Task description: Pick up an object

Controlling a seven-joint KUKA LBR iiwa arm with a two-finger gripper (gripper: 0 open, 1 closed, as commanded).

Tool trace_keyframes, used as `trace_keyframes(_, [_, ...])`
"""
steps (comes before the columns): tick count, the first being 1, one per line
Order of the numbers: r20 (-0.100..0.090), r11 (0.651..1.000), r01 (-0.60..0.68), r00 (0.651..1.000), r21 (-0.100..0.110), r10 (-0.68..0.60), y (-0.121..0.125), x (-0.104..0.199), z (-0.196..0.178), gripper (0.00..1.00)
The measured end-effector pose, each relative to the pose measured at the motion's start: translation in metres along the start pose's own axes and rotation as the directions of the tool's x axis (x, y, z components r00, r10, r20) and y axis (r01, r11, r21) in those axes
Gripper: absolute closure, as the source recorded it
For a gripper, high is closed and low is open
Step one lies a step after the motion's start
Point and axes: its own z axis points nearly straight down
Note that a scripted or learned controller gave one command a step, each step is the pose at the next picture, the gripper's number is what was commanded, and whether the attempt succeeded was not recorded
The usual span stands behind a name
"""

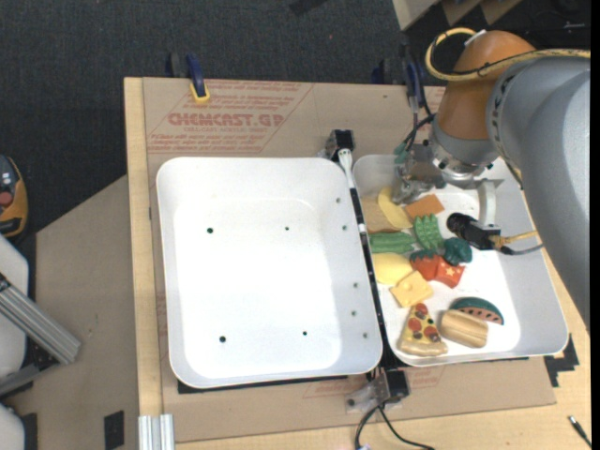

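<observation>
End effector [410,187] is down in the right bin [534,331] over the yellow piece [392,210] and orange block [424,204] (can't tell its state). Toys are packed tight, so it could nudge neighbours or grab nothing.

Cardboard-covered bench [234,120], bore two white bins, left bin [258,270] away from the gripper [408,190], right bin [534,317] beneath it.

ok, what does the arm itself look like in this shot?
Bulky grey arm with a rounded orange band above a silver wrist section. A yellow cable loops beside the orange part. Small dark metallic pincer hangs below the wrist.
</observation>
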Motion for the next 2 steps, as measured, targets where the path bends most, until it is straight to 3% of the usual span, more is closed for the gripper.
trace_keyframes(2, [0.000, 1.000, 0.000, 1.000, 0.000, 0.000, 0.0000, -0.0016, 0.0000, 1.00])
